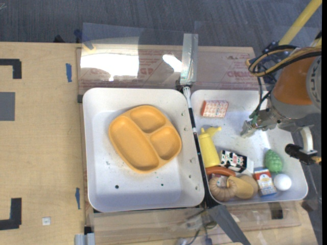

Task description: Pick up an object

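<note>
- The orange plate is lying alone in the left bin, well apart from the arm.
- The pink box, the nearest object, is lying flat in the right bin, so a grasp is likely risking a slip.
- The gripper is hanging over bare bin floor; whether it is released or clenched, I cannot tell. Descending here, it is probably catching nothing.
- The white ball is sitting ready to roll away.

floor: dark grey carpet, beyond bench | bench: tan board, black marks, blue tape | glare: bench's far edge
</note>
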`<state>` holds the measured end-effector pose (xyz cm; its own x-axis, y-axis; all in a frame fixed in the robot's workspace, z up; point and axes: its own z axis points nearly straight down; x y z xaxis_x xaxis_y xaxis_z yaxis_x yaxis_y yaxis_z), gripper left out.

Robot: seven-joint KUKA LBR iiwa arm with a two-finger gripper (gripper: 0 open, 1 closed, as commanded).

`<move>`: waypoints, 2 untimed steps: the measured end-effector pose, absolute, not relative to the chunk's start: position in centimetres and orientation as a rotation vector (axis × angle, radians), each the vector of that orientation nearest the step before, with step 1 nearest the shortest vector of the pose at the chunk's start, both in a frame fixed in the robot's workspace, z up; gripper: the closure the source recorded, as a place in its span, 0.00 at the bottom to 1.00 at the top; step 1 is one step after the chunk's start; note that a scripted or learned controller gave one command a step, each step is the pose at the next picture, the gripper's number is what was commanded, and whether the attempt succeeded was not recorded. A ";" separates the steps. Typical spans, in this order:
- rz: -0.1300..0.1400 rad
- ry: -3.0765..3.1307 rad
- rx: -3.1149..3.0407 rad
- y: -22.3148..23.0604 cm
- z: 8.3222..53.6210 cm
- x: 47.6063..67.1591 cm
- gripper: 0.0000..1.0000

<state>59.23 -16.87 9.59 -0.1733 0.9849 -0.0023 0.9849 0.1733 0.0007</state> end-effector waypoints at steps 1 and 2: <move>0.001 2.409 2.015 -16.6 9.6 59.3 0.00; 0.007 2.440 1.975 -10.0 10.5 66.3 0.00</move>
